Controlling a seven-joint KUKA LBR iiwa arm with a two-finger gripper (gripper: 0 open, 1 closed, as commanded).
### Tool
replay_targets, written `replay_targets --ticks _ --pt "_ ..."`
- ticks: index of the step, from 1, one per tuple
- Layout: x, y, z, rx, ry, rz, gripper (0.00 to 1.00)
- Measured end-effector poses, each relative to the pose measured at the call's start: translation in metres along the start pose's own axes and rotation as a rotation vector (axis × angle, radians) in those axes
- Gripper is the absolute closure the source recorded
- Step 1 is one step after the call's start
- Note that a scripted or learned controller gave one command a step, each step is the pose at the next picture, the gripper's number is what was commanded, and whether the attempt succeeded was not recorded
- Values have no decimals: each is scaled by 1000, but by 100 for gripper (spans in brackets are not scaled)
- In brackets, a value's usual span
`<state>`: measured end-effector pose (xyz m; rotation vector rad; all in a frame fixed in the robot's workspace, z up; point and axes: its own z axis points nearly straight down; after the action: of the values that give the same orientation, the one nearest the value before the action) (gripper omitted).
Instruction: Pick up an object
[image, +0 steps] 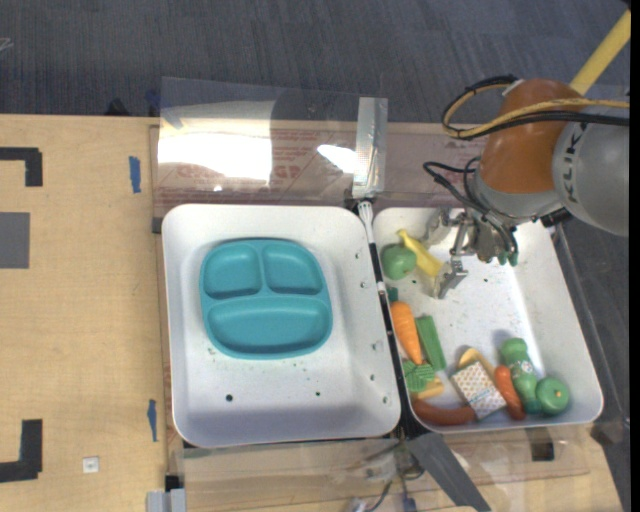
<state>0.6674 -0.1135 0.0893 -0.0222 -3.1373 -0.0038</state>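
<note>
Banana (420, 253) lies slantwise, pointing lower right, beside hand (452, 268).

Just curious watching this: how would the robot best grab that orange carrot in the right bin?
Probably around the carrot's middle, coming straight down from above. It lies flat and long, so fingers could close across its narrow width, though the green stick lies close alongside.

1. The tabletop (80, 300) is light wood, with black L-shaped marks near its left edge and short blue tape strips beside the bins;
2. two shallow white bins sit on it side by side, touching along their inner edges;
3. the left bin (190, 400) lies near the middle; the right bin (560, 300) lies toward the right;
4. a clear plastic sheet (260, 150) lies behind the bins.
</note>
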Motion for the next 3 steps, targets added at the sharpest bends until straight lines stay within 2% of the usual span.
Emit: replay_targets --ticks 1,2,3 --pt "90 -63 0 6 -13 40 0" --pt "32 20 -8 -1 -14 -3 0" --pt "99 17 0 2 -16 62 0"
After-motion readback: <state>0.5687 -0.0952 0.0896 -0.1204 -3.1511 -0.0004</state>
